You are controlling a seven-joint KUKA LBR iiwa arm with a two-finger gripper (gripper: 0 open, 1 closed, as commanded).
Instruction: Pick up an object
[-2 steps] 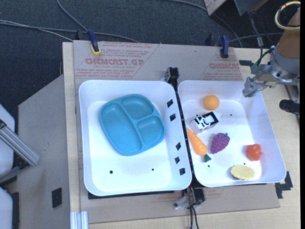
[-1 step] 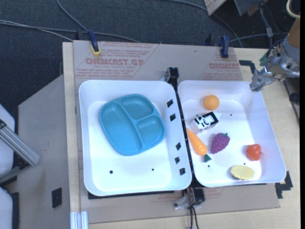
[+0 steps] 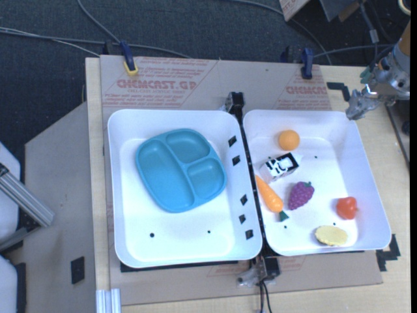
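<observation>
The small orange ball (image 3: 288,139) looks light, hard and slippery; grip across its middle; the gripper (image 3: 362,103) state I cannot tell

Both white bins (image 3: 124,194) look like smooth, slightly glossy plastic. Blue divided plate (image 3: 180,169) in the left bin: smooth matt plastic. Right of the plate, the toy food reads as plastic: orange ball (image 3: 288,139) matt, carrot (image 3: 269,194) smooth, purple grapes (image 3: 300,194) bumpy, red piece (image 3: 346,207) glossy, yellow piece (image 3: 331,235) dull and rough. Tabletop (image 3: 176,80) under the bins is matt brown board with red print. Gripper (image 3: 360,103) looks like bare grey metal.
</observation>
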